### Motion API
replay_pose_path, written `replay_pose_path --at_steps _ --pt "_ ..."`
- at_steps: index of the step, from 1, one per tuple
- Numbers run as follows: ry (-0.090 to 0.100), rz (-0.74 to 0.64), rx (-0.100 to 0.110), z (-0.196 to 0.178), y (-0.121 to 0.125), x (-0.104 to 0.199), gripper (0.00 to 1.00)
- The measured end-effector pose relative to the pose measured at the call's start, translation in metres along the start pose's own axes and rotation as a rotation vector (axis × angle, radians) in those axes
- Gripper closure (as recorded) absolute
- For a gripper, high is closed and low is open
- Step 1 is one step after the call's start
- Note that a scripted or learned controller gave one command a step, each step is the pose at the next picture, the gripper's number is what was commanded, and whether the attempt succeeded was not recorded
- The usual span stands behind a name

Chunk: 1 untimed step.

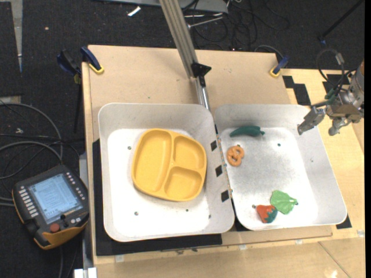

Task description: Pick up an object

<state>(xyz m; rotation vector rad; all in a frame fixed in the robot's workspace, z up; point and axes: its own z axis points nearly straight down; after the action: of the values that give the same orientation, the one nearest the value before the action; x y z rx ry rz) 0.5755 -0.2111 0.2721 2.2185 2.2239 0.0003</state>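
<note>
- left shallow white bin [116, 155]: a yellow plastic divided plate [170, 164], lying flat.
- right shallow white bin [313, 178]: a dark green pepper-shaped toy [247, 132] near the far edge, an orange pretzel-shaped toy [235, 154] just below it, a light green leafy toy [283, 202] touching a small red-orange toy [266, 213].
- two-finger gripper [322, 124] at the right bin's far right edge, fingers spread apart, nothing between them.

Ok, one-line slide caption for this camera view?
Open pincer hovers at right bin's edge; yellow divided plastic tray fills left bin.

Teach pendant [51, 204] on dark floor left of bench [145, 74] (screen lit); cables [243, 10] behind.
</note>
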Motion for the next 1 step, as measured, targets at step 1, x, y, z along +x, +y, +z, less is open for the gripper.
replay_pose_path --at_steps 1 --pt "0.000 0.000 0.000 0.0000 0.0000 0.0001 0.00"
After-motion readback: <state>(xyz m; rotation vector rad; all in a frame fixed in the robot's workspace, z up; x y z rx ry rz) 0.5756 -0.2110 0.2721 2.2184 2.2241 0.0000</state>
